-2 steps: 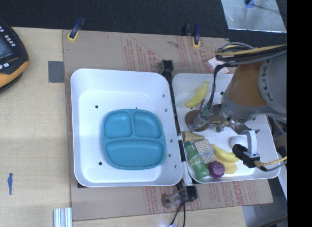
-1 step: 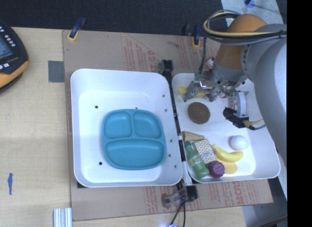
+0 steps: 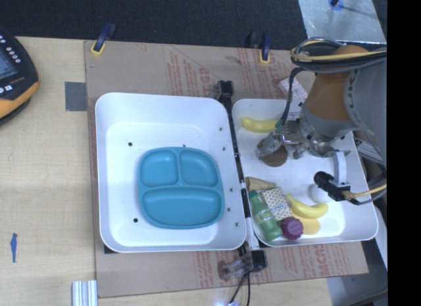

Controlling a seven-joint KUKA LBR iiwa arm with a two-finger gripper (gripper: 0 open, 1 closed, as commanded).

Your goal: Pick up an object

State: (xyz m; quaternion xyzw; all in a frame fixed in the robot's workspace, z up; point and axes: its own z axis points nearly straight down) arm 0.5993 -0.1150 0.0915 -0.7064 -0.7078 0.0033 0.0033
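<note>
My gripper [image 3: 272, 147] hangs low in the right bin [image 3: 352, 232], near its upper left part, with the grey arm and orange band [image 3: 329, 97] behind it to the right. A small brown round object [image 3: 275, 160] lies right under the gripper's tip, partly covered by it. A yellow banana [image 3: 258, 125] lies just up and left of the gripper. Along the bin's lower left lie a tan wedge [image 3: 260, 183], a patterned packet [image 3: 275, 201], a green bottle [image 3: 263, 211], a purple piece [image 3: 293, 228] and a second banana [image 3: 308, 208].
The left bin [image 3: 115, 117] holds a blue divided plate [image 3: 180, 188]. A black cable end [image 3: 327, 185] dangles over the right bin's middle. A yellow and black device [image 3: 13, 74] lies at the bench's far left. Clamps [image 3: 264, 47] hold the cardboard's back edge.
</note>
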